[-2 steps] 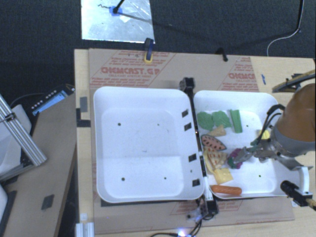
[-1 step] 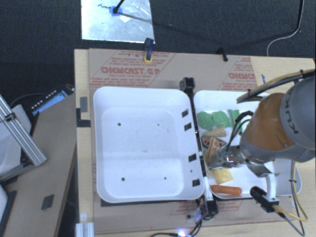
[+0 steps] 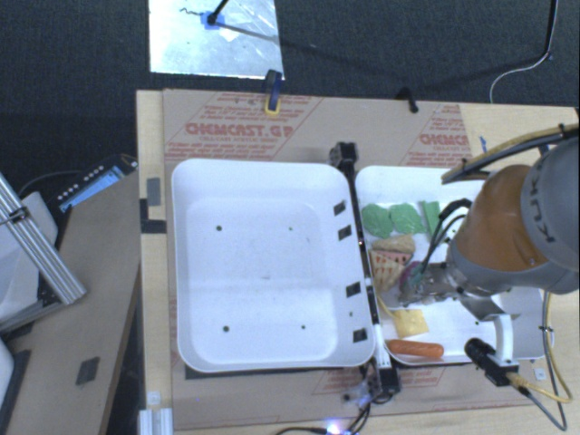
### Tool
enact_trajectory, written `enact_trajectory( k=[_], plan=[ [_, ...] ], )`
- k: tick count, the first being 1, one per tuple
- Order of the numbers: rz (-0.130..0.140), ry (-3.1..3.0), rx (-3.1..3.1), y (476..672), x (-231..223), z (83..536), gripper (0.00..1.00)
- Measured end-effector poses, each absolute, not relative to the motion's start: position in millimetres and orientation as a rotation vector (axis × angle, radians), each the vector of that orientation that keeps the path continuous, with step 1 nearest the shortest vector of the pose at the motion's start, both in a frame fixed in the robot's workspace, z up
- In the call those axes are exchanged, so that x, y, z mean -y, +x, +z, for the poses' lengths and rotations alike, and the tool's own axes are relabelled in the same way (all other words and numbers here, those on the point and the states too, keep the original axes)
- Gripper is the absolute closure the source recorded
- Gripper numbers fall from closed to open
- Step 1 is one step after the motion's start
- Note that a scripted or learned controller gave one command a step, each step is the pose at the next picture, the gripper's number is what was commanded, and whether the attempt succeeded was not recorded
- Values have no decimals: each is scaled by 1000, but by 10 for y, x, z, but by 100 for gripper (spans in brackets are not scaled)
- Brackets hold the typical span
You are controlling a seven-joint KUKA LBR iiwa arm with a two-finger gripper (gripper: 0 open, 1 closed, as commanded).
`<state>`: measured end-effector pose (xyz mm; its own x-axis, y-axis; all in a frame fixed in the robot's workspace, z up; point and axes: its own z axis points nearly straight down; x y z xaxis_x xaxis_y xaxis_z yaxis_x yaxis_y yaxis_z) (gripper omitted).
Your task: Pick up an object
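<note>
Dark carpet surrounds a bench (image 3: 154, 270) topped with a printed cardboard sheet (image 3: 237, 127), and a shiny foil-like square (image 3: 214, 24) lies on the floor past the bench's far edge. Two shallow white bins sit side by side on the cardboard. The left bin (image 3: 265, 265) shows bare white floor. The right bin (image 3: 381, 181) is largely covered by the arm (image 3: 512, 229), whose orange band and grey wrist hide the bin's right half and its far right corner.

The gripper (image 3: 415, 285) reaches down near the middle of the right bin's left side; it is too dark and blurred among cables to tell its state.

Toward the right bin's far left corner lie green pieces (image 3: 393, 217), their outlines merging. Just nearer is a tan ridged item (image 3: 393, 250), beside the gripper. A small yellow piece (image 3: 410, 321) rests below the gripper. Along the near edge lies an orange carrot-like object (image 3: 416, 350), its long axis parallel to that edge, pointing left to right.
</note>
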<state>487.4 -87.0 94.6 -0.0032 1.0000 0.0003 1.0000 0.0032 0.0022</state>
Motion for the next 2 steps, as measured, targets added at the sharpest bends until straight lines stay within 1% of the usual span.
enact_trajectory(
  k=[1, 2],
  plan=[
    [17, 2202, -2227, 5493, 422, 1904, 100],
    [25, 2199, -2222, 5976, 88, 3377, 100]
  ],
)
